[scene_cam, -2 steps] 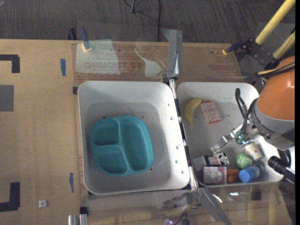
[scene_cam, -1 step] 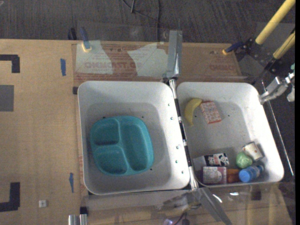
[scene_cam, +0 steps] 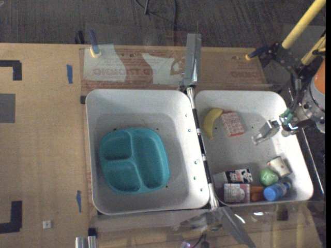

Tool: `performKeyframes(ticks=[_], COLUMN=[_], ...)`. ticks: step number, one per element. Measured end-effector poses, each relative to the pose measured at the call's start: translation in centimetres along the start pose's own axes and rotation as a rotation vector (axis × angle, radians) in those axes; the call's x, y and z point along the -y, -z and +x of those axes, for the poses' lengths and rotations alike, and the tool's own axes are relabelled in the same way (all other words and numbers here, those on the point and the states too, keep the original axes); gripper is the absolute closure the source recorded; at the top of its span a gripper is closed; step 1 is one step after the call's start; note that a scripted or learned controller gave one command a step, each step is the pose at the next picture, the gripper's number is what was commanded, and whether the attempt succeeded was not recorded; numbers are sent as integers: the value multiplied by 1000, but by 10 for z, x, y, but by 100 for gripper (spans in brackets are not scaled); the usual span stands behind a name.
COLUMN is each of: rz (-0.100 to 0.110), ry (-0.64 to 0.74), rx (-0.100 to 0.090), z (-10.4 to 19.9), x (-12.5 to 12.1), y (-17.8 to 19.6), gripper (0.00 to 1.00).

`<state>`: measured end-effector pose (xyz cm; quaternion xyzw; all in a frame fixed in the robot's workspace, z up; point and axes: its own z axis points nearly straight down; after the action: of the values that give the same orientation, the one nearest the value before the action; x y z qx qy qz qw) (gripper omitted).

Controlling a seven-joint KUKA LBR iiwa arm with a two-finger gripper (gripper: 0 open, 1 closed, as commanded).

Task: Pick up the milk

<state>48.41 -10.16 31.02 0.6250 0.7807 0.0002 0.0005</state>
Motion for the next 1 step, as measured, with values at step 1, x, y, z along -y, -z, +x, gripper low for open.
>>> performKeyframes(ticks=[1], rz=[-1], ry=[330], rx=[-1], z=[18], x=[1], y=[-126], gripper=[0])
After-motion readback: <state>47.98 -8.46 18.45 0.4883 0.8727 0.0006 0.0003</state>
